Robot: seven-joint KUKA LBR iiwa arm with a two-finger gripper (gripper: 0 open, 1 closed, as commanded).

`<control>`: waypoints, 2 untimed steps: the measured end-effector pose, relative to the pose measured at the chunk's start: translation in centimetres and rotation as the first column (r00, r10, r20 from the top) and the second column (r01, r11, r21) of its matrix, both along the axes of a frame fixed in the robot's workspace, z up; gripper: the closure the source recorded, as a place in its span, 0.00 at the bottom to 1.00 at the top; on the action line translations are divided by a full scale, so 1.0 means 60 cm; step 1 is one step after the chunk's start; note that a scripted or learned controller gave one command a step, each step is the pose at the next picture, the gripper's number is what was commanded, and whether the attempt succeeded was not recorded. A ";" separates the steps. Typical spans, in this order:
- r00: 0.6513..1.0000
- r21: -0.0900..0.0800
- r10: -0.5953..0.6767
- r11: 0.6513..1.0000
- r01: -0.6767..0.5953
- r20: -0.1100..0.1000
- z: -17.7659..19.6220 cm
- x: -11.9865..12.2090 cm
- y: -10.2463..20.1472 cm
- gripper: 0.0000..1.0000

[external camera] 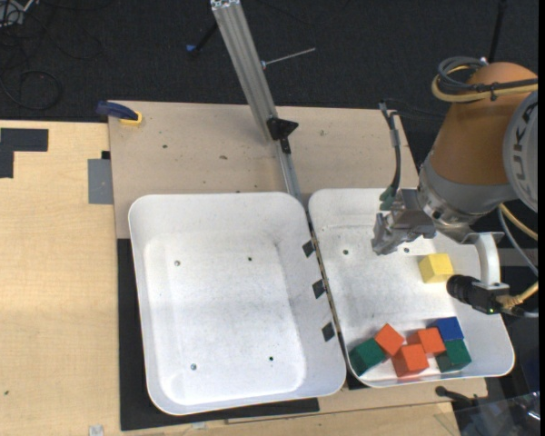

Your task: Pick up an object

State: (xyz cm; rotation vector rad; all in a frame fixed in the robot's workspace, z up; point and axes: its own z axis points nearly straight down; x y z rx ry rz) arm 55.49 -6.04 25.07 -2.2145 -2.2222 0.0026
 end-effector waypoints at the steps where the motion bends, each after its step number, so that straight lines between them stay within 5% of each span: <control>1: 1.000 -0.001 0.000 1.000 0.000 0.001 -0.028 0.042 0.082 1.00; 2: 1.000 -0.002 -0.001 1.000 0.001 0.003 -0.017 0.072 0.163 1.00</control>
